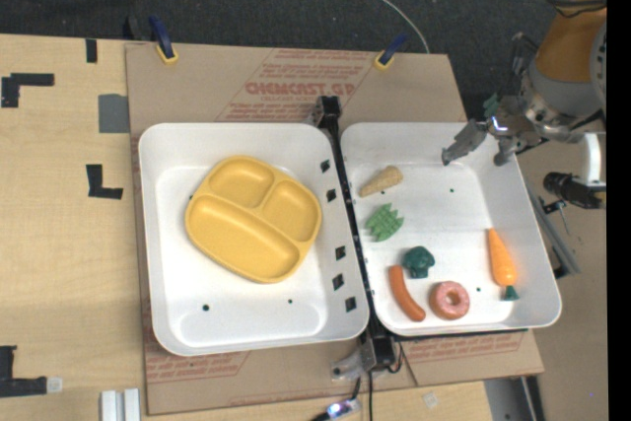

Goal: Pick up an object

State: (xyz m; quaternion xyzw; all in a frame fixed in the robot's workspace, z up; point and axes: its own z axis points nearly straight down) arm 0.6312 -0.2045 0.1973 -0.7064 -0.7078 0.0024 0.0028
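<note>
Claw [485,145] open, empty, above right bin [463,212] corner.

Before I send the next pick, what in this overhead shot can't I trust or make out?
- Arm: cut off by the right edge of the camera view; only the wrist end shows.
- Gripper: small and dark over the right bin's far corner; its height above the bin is unclear from this slant.
- Broccoli and green leafy piece: too small to make out detail.
- Yellow divided plate: its underside is hidden.
</note>
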